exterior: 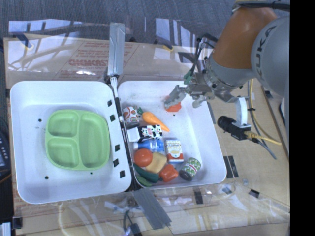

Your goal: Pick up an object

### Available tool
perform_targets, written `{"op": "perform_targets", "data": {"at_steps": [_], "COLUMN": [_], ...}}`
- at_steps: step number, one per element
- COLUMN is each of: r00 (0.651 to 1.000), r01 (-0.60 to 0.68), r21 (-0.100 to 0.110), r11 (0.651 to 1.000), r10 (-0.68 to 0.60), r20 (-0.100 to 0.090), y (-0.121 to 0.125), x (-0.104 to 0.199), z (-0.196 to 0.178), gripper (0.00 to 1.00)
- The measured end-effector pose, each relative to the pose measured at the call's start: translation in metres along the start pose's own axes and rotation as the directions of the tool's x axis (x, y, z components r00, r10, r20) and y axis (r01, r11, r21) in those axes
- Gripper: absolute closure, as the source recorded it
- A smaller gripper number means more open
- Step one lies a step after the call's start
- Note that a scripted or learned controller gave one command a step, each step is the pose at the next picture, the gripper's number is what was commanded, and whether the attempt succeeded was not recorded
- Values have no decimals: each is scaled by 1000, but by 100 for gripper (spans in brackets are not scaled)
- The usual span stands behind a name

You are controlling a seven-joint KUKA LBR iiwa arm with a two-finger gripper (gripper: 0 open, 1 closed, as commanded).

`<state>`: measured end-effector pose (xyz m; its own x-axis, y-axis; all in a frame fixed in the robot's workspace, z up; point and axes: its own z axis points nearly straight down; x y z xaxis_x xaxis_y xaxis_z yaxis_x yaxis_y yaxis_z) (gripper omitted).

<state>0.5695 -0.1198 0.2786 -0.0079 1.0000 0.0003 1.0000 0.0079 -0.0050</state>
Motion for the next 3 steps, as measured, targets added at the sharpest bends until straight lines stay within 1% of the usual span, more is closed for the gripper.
{"op": "perform_targets", "data": {"at_steps": [1, 2, 3], "r00": [1000, 1000, 1000], "r01": [15, 19, 19], "r21": [-15, -9, -9], "r11": [1000, 1000, 1000], "r10": [-15, -19, -19], "r20": [7, 6, 6], "y": [32, 31, 31], "x": [16, 17, 17], "z": [164, 156, 156], "gripper": [0, 100, 0]}}
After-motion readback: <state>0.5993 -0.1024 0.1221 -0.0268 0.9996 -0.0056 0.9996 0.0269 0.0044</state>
